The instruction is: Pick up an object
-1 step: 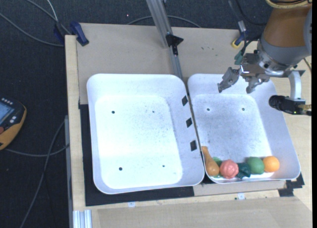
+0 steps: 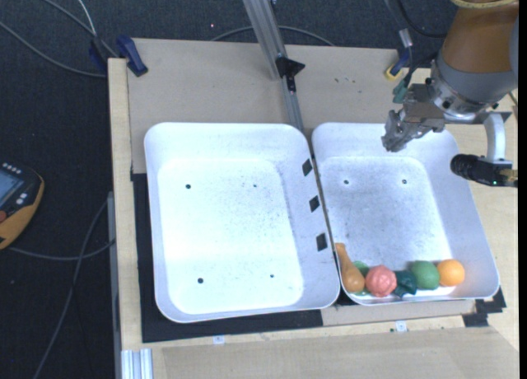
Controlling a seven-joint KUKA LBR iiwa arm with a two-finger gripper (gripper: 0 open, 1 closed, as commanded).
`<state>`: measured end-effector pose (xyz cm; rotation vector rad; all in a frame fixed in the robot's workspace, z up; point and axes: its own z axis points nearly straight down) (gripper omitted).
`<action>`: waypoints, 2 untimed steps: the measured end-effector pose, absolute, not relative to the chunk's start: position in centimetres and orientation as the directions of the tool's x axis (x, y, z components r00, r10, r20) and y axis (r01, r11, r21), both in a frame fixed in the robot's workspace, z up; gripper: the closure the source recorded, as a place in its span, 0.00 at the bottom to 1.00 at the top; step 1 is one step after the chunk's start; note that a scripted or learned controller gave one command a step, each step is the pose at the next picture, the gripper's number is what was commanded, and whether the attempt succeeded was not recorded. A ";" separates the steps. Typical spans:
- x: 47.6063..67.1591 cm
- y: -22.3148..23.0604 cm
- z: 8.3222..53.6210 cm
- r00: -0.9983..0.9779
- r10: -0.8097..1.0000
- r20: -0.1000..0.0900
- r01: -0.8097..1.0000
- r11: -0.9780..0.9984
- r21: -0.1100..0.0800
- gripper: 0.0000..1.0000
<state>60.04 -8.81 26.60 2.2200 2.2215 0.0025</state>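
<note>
While the small objects lie huddled along the six o'clock wall of the right bin, an orange ball sits beside a green one, then a pink ball and an orange gourd-shaped piece. Well apart, at the bin's twelve o'clock rim, hangs the gripper; its grasp cannot be told. At nine o'clock lies the left bin on the bench.

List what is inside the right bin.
Along the near wall of the right bin lie an orange ball, a green ball, a pink ball and an orange pear-shaped piece. A dark green piece is partly covered between the balls.
</note>
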 end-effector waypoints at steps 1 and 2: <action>58.4 -6.4 28.9 -0.002 1.000 0.001 1.000 0.002 0.003 1.00; 57.0 -4.8 34.9 -0.002 1.000 0.000 1.000 0.002 0.007 1.00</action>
